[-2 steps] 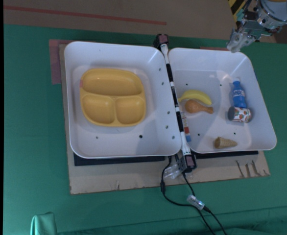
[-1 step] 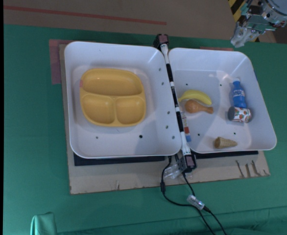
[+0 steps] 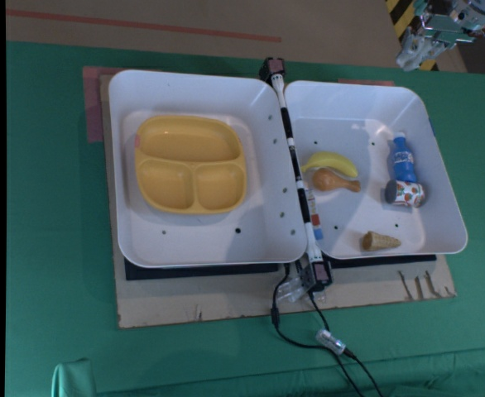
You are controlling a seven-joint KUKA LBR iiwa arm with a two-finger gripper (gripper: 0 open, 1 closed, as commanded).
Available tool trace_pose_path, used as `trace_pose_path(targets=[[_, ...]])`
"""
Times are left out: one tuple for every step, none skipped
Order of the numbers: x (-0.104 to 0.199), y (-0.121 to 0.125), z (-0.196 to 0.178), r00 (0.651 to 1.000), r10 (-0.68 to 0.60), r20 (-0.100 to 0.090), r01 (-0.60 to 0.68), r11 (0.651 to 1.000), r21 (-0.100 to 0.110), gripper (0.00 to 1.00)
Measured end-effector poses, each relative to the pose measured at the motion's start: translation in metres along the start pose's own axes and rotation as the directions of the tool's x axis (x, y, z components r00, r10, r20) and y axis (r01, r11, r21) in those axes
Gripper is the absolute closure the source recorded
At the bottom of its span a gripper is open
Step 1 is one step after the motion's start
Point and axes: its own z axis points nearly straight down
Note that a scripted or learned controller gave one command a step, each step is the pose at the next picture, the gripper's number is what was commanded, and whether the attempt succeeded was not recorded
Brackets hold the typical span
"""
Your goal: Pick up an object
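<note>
Gripper [image 3: 415, 52] hangs high off the back right corner of the right bin [image 3: 441, 172], nothing beneath it but green bench [image 3: 52, 222]; whether it is released or clenched I cannot tell. Farthest down-left of it sits the yellow divided tray [image 3: 191, 162] in the left bin [image 3: 135, 246]. Nearer, below and left, lie the banana [image 3: 331, 163] touching the drumstick [image 3: 335, 181] (both look like light, stiff plastic toys). Further down lies the ice cream cone [image 3: 379, 241], apart and easy to pinch across its width. Almost straight below are the blue bottle [image 3: 402, 159] and patterned cup [image 3: 405, 193], rounded and likely slippery.
</note>
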Motion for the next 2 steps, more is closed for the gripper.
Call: trace_pose_path(targets=[[0.004,-0.003,-0.044,1.000,-0.010,-0.026,0.011,0.999,0.046,1.00],[0.027,-0.005,-0.013,1.000,-0.010,-0.028,0.012,0.999,0.053,1.00]])
